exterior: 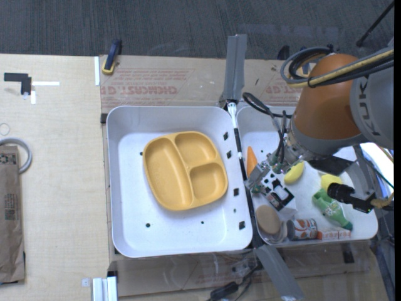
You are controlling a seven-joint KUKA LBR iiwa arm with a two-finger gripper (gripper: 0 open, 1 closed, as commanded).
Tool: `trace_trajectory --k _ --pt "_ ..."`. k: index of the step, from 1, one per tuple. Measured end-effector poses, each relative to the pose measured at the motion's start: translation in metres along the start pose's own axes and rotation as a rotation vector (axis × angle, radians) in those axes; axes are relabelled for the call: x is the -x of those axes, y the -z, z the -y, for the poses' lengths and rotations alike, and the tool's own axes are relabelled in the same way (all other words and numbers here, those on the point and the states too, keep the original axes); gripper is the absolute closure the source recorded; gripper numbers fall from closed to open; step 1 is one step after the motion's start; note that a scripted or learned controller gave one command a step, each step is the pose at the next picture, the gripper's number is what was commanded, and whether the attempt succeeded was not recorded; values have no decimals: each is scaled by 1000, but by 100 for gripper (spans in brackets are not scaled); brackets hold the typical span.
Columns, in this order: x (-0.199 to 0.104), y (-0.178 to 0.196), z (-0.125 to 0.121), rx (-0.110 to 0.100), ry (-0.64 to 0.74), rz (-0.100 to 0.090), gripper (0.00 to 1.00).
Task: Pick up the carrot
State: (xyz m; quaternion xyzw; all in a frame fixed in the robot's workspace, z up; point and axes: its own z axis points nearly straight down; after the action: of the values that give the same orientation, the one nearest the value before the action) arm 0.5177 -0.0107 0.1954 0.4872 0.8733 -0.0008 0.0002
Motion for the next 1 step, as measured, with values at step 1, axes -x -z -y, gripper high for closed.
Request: trace_trajectory --k 1 --pt "-39 -5 -43 0 20 0 0"
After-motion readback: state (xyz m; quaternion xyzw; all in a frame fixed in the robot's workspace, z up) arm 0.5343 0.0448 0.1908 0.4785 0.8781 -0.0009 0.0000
